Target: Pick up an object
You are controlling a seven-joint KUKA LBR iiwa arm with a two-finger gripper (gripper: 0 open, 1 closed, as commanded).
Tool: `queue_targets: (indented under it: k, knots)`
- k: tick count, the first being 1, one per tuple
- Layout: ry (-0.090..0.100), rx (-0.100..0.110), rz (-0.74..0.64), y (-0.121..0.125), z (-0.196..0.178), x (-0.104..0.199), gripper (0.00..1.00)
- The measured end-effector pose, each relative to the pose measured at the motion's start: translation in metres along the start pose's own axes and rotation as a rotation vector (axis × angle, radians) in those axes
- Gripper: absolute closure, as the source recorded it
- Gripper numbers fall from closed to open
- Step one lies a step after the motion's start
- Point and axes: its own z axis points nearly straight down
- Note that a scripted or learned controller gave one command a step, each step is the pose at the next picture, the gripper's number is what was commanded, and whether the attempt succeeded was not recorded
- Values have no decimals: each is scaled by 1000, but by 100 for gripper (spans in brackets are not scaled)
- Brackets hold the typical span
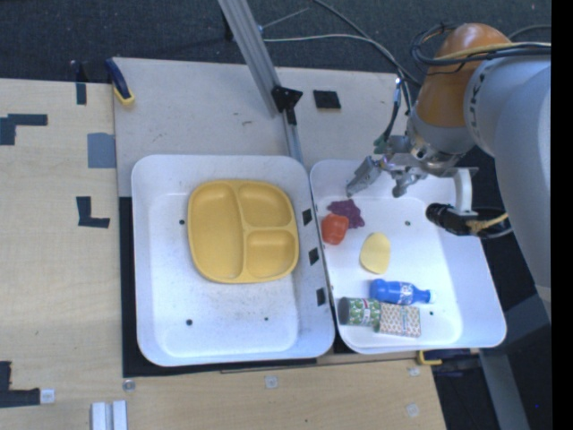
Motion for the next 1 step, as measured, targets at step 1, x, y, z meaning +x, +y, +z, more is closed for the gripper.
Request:
queue_targets:
  k: [1]
  knots:
    - [0,0,0,-8,62,-3,0]
